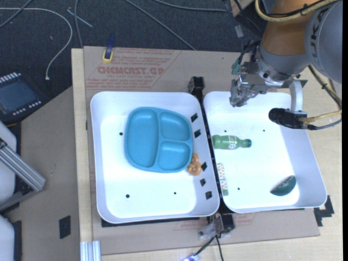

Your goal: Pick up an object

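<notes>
Gripper (240, 99) hangs over the far left corner of the right bin (304, 145), near its rim; finger spacing too small and blurred to tell, and nothing visible between them; bottle (231, 142) lies on its side just below the gripper, apart from it; teal bowl (284, 186) well below and to its right, near the bin's front edge; blue tray (158, 139) sits in the left bin (109, 162), left and below the gripper; small tan lump (194, 166) touches the tray's lower right corner.
</notes>
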`<act>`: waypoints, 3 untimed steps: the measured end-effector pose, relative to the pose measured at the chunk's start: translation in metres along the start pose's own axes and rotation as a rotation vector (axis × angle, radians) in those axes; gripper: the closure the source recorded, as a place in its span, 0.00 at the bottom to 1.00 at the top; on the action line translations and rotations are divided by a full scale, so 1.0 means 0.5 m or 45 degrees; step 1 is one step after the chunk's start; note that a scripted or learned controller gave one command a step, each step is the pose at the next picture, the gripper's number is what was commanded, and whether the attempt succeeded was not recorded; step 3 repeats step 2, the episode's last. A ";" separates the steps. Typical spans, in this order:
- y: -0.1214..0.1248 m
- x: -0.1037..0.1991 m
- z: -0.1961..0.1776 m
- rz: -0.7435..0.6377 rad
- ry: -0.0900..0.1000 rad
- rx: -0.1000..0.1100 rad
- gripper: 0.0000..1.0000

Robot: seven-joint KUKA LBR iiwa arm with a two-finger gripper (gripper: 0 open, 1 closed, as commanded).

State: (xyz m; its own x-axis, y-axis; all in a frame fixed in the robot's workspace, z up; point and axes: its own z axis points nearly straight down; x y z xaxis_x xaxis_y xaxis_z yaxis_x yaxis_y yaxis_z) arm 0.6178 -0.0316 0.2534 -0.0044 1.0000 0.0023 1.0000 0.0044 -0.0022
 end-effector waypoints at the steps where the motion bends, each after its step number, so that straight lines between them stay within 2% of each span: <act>1: -0.042 0.112 -0.003 -0.001 0.001 0.002 1.00; 2: -0.068 0.231 0.027 -0.001 -0.001 0.003 1.00; 3: -0.068 0.231 0.027 -0.001 -0.001 0.003 1.00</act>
